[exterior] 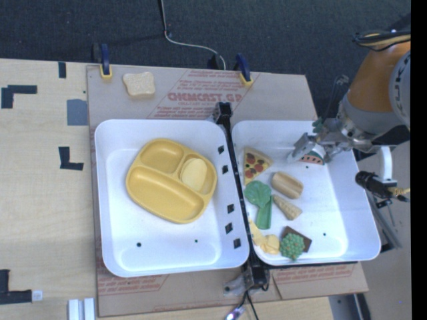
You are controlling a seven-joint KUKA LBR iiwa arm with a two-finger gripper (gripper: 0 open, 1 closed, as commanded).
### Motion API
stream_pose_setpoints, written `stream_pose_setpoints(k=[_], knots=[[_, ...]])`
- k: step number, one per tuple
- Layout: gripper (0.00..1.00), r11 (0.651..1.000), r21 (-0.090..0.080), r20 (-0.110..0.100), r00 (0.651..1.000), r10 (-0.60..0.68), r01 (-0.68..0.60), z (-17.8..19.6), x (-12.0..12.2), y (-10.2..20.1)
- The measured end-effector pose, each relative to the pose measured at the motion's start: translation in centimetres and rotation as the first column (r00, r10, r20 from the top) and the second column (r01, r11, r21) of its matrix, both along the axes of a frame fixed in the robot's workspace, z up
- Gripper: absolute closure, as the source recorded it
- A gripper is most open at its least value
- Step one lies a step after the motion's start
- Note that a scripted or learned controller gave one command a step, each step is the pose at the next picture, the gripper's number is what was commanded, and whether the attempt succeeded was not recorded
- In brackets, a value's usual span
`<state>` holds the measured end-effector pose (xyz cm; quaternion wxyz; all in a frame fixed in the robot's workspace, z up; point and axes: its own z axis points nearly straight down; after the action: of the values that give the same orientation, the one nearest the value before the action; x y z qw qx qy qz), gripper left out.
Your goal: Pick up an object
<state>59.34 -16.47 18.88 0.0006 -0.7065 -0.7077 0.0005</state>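
My gripper hangs over the back of the right bin, its two fingers spread apart. A small watermelon slice lies just below and between the fingertips, on the bin floor as far as I can tell. Further left and nearer the front lie a pizza slice, a tan bread roll, a green leafy piece, a pale wedge, a yellow piece and a broccoli on a brown square.
The left bin holds a yellow divided plate. A slice of toast lies on the cardboard behind the bins. A black divider runs between the bins. The arm's orange band stands at the right.
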Motion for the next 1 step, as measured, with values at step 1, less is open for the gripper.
stream_pose_setpoints(k=[1], knots=[[0.0, 1.0, 0.003, 0.013, 1.0, 0.012, -0.012, 14.2, -4.32, 10.73]])
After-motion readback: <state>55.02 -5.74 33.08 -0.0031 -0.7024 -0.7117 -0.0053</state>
